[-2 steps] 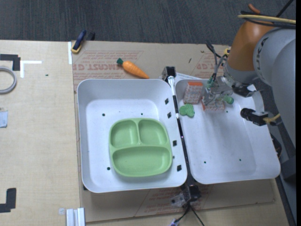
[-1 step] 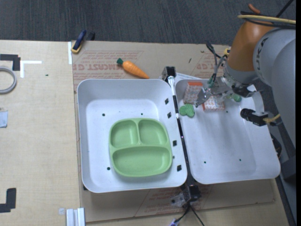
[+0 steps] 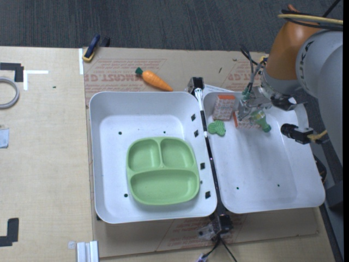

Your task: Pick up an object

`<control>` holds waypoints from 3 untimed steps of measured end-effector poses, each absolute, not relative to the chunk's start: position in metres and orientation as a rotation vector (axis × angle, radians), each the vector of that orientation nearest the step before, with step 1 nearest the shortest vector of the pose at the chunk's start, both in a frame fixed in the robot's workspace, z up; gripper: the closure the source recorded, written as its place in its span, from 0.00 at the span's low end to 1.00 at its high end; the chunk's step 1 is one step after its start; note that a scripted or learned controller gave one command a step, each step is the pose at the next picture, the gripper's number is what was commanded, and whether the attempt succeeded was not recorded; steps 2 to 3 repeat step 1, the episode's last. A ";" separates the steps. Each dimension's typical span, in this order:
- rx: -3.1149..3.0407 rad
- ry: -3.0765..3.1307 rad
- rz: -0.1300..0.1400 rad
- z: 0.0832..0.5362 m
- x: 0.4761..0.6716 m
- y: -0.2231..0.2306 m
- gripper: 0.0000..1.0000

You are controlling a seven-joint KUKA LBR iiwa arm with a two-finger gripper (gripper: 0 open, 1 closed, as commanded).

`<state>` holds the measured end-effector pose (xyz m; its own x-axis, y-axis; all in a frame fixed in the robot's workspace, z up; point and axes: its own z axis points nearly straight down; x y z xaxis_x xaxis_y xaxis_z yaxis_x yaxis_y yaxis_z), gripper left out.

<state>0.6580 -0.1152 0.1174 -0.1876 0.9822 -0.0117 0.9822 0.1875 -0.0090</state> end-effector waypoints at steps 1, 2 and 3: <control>2.000 2.418 -0.022 0.117 0.658 -0.115 0.00; 2.000 2.418 -0.022 0.117 0.658 -0.115 0.00; 2.000 2.418 -0.022 0.117 0.658 -0.115 0.00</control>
